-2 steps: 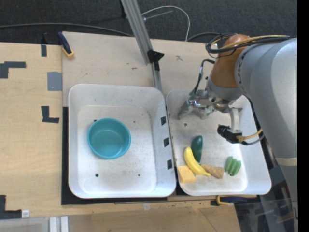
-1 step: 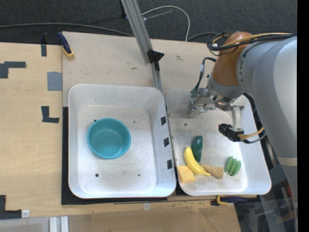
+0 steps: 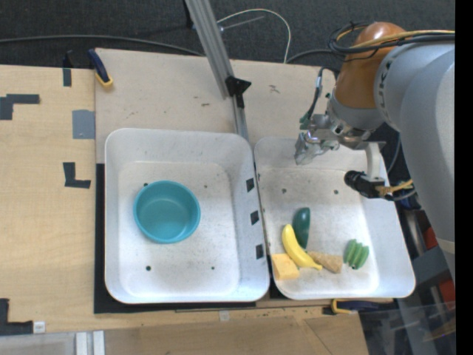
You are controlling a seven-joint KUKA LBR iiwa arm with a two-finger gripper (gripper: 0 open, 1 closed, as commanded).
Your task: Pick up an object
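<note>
The right bin (image 3: 384,220) holds several small items near its front: a yellow banana (image 3: 295,247), a dark green rounded piece (image 3: 301,219), a yellow block (image 3: 284,266), a tan lump (image 3: 327,261) and a green ridged piece (image 3: 356,254). My gripper (image 3: 307,151) hangs over the far left corner of the right bin, well behind these items and apart from them. Nothing shows between its fingers. A teal bowl (image 3: 167,211) sits in the left bin (image 3: 118,198).
A slanted metal pole (image 3: 214,43) crosses above the bench and ends at the divide between the bins. The grey arm with its orange band (image 3: 369,58) fills the upper right. Cables (image 3: 251,21) lie behind the bench.
</note>
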